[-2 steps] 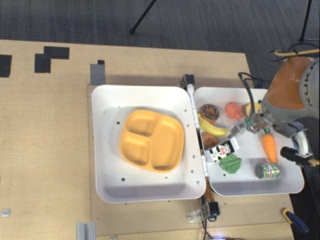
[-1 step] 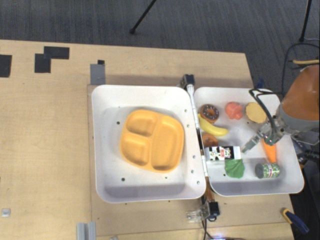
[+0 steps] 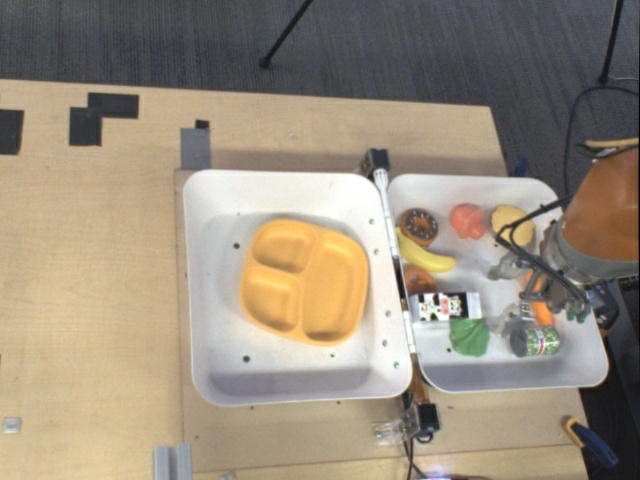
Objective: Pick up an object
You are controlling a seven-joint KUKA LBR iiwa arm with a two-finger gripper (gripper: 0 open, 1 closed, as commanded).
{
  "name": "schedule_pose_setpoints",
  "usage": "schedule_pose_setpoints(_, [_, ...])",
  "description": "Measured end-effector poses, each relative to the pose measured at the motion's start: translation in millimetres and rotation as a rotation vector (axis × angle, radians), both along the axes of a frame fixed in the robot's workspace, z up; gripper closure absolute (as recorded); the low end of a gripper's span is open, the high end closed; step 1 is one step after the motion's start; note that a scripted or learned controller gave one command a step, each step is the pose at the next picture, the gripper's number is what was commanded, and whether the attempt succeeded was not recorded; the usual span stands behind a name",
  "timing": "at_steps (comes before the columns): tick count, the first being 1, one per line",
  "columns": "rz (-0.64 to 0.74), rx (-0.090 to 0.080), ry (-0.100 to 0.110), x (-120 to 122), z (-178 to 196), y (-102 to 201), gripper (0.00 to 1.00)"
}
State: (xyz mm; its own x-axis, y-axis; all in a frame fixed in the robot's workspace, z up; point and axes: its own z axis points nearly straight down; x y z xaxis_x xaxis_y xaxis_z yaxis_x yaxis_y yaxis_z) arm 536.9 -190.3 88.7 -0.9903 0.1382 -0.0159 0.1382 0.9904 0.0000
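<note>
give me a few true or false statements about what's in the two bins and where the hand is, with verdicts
1. The yellow divided tray lies in the left bin. True.
2. The banana lies in the left bin. False: it lies in the right bin, near the wall shared with the left bin.
3. The hand is over the right bin. True.
4. The green leafy toy is at the far edge of the right bin. False: it sits near the bin's front edge, just below the black and white box.
5. The chocolate doughnut sits beside the banana. True.
6. The red round toy rests on the yellow divided tray. False: it lies in the right bin, near its far edge.
</note>
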Motion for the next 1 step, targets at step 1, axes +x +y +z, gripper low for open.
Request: schedule_pose_setpoints(1, [0.245, -0.012, -0.006, -32.6, 1.1, 34.0, 0.00])
